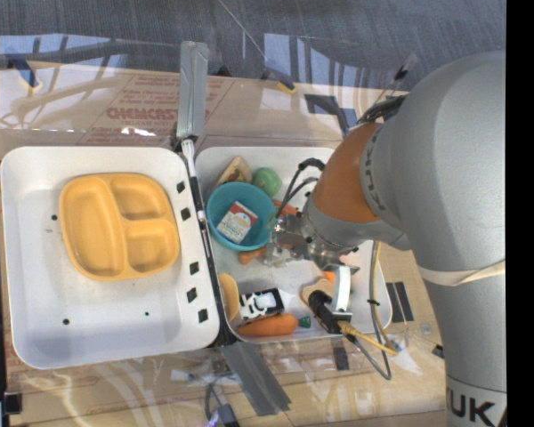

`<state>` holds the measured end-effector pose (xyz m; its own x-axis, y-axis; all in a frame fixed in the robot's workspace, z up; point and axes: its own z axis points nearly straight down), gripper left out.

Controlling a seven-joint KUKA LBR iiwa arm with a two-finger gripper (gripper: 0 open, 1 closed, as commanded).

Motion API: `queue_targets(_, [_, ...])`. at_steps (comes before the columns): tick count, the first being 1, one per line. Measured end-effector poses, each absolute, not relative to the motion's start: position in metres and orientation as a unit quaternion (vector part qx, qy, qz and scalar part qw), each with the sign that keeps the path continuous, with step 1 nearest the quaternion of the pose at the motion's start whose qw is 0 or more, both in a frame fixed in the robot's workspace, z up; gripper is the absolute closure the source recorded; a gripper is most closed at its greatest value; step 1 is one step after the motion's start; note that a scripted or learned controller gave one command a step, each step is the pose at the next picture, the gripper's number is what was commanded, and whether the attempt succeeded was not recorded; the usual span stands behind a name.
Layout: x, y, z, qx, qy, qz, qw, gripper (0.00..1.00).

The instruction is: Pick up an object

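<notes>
Camera view has the left bin (18,265) holding just a yellow divided tray (117,223), flat, with lots of bare white floor around it, especially toward the near edge. Past the divider, the right bin (215,160) is packed: a teal bowl (240,216) with a small red-and-white box (238,222) inside, a green ball (267,181) just behind it, a carrot (267,326) along the near wall, and a black-and-white toy (261,302) right above that. The grey arm (445,176) leans in from the right, orange band (345,181) angled down, and covers most of that bin's right half. The gripper (283,249) sits low just beside the bowl's near-right rim; honestly can't make out the fingers, it's a blurry metal clump. Hardly any free floor there.
</notes>
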<state>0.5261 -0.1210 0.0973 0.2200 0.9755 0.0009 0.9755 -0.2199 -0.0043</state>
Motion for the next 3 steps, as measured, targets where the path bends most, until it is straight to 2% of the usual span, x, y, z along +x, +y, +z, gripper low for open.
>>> queue_targets(1, [0.555, -0.086, 0.227, -0.751, -0.66, -0.0029, -0.002, 1.0])
queue_targets(2, [0.553, -0.087, 0.222, -0.752, -0.66, 0.0009, 0.001, 0.0])
queue_targets(3, [0.584, -0.091, 0.109, -0.717, -0.697, -0.0034, -0.003, 0.0])
